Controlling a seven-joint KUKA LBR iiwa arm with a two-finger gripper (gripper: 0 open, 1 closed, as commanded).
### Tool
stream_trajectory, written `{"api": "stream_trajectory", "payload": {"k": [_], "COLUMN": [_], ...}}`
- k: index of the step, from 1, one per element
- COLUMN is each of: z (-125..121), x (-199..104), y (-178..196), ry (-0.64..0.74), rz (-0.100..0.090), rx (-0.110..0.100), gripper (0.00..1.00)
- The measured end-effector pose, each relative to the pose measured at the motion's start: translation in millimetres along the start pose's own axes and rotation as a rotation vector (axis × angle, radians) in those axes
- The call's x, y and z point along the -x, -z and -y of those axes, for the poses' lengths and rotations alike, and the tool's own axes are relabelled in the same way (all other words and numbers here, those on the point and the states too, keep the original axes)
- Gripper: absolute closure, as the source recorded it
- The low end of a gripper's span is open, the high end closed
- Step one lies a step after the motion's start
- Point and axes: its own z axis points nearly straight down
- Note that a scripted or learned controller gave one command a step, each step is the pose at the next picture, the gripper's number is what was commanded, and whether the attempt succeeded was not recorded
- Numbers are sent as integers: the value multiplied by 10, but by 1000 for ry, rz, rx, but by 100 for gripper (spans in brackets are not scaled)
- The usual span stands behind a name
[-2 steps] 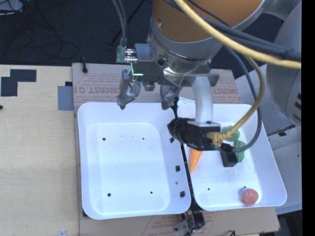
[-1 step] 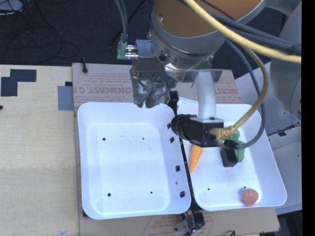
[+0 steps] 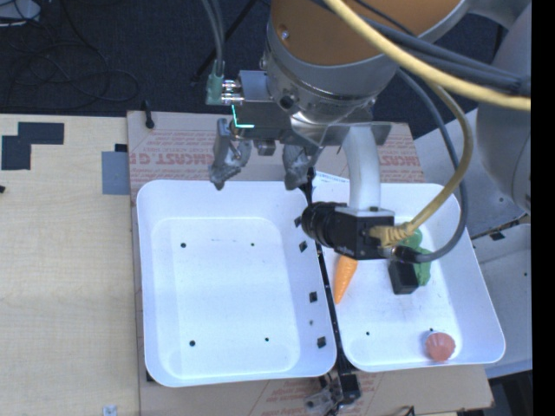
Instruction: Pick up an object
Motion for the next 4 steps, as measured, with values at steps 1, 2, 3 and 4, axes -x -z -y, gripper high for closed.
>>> {"api": "stream_trajectory", "payload": {"k": [1, 2, 3, 4], "z": [1, 1, 1, 2], "x": [-9, -9, -18, -17], "y": [94, 89, 183, 178], "ry": [8, 9, 16, 19], "rz": [2, 2, 4, 4], "rx": [-3, -5, -8, -10], "gripper": [100, 0, 100, 0]}}
